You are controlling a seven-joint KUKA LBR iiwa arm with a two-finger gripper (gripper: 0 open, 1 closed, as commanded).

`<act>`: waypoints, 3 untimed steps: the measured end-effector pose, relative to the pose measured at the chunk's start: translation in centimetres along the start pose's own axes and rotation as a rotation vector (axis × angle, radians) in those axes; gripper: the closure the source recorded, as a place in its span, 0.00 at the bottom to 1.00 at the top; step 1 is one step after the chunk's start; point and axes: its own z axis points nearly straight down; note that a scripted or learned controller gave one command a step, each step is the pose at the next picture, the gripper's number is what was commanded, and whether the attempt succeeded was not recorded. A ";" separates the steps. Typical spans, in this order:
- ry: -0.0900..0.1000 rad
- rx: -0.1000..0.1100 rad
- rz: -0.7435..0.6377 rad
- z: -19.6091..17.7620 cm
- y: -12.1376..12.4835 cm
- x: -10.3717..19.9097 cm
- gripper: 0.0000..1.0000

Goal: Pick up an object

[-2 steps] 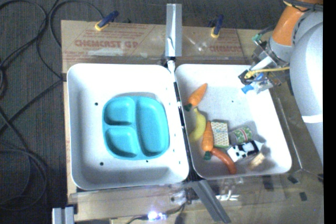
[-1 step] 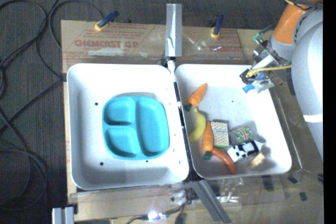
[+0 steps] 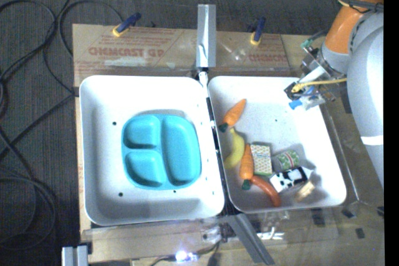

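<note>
- Your tool [image 3: 302,92] hovers at the right bin's [image 3: 330,152] upper-right rim; whether it's wide or narrow, you cannot tell.
- Nothing picked yet: descend toward the toy carrot [image 3: 235,113], mid-frame.

Red printed lettering runs across the cardboard sheet [image 3: 134,52] under the bins, in the upper left of the frame; it appears mirrored or inverted and cannot be read. No other text is legible.
</note>
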 end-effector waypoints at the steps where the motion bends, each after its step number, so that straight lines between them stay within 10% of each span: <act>1: 0.001 -0.004 0.031 -11.2 -0.1 -1.2 1.00; 2: -0.001 -0.003 0.032 -11.1 -0.1 -1.2 0.00; 3: -0.002 0.000 -0.012 2.3 -4.0 -0.7 0.00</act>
